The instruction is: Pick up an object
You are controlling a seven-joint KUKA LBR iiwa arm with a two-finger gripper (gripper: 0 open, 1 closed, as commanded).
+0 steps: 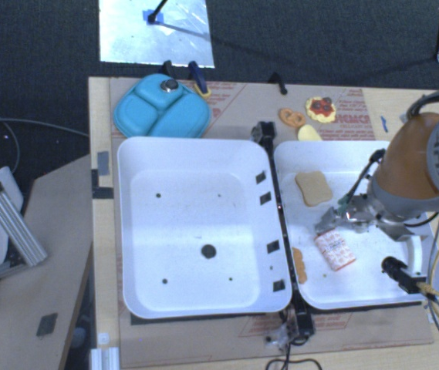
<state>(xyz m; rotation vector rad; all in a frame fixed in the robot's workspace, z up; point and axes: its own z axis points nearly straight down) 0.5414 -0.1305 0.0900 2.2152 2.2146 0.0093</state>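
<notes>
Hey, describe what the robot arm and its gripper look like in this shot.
The arm is bulky and rounded, with a grey shell and a wide orange band above the wrist. Below that sits a grey metallic wrist section leading to a small silvery gripper. A thin dark cable loops along the wrist, and a black cylindrical piece with yellowish wiring hangs near the arm's lower side.

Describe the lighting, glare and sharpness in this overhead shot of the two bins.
Camera view: even, bright light; the left bin floor looks nearly washed out, with soft shadows along its walls. The foil-like sheet at top glares. The gripper over the right bin is slightly soft; the red-and-white packet has unreadable print.
</notes>
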